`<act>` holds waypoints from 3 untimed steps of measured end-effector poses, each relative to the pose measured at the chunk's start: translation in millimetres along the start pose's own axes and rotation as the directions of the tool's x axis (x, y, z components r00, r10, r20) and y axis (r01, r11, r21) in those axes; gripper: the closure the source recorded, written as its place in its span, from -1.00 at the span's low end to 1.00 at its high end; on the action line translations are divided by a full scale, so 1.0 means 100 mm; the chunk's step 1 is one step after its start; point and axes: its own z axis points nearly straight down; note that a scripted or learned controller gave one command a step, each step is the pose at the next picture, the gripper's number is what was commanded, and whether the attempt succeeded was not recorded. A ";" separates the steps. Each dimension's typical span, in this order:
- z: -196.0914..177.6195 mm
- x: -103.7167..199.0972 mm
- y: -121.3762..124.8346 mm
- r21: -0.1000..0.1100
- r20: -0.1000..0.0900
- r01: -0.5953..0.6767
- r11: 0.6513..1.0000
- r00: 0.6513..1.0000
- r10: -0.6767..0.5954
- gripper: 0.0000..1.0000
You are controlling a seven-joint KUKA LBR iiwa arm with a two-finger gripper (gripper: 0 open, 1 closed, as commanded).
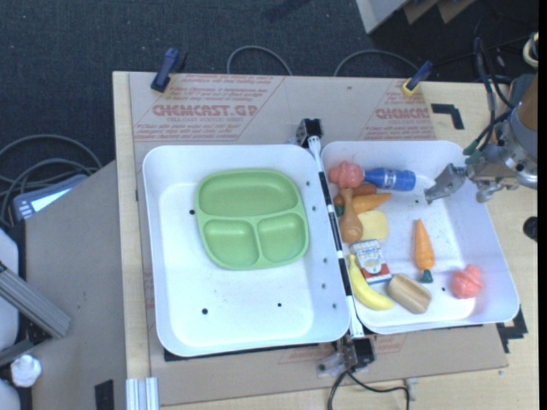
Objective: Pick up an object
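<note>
Gripper (pixel 462 184) open, holding nothing, over right bin (pixel 491 229); nearest: blue bottle (pixel 391 178), orange carrot (pixel 423 244) with green tip.

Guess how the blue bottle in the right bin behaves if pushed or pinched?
The blue bottle lies on its side and looks round-bodied, so a push would probably roll it. Its surface looks smooth and glossy, so it may slip in a pinch. It seems small and likely light; the pink toy touching its cap end might block it that way.
</note>
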 end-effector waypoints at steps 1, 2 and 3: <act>0.68 0.06 -0.10 0.002 -0.001 0.000 1.000 1.000 0.000 -1.00; 1.51 0.05 -0.21 0.002 -0.001 0.000 1.000 1.000 0.000 -1.00; 1.41 0.04 -0.20 -0.001 0.001 -0.001 1.000 1.000 0.001 1.00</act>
